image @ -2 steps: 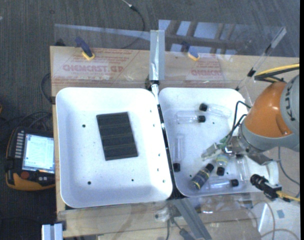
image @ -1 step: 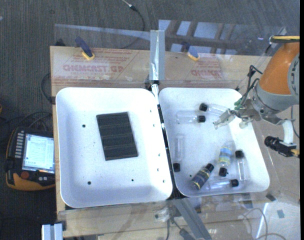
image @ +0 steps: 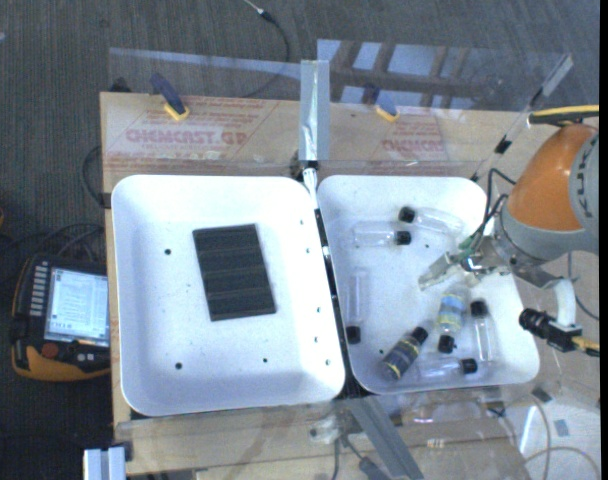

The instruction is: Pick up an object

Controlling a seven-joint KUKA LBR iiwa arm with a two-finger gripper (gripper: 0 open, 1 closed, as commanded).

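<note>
Several small clear plastic vials with black caps and a dark amber bottle lie scattered in the right shallow white bin, where the gripper hangs over them with its metal fingers spread apart and nothing between them, while a black ribbed rectangular pad rests in the left white bin.

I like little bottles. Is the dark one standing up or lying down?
Lying down. The dark bottle lies on its side, aslant on the floor of the right bin.
</note>
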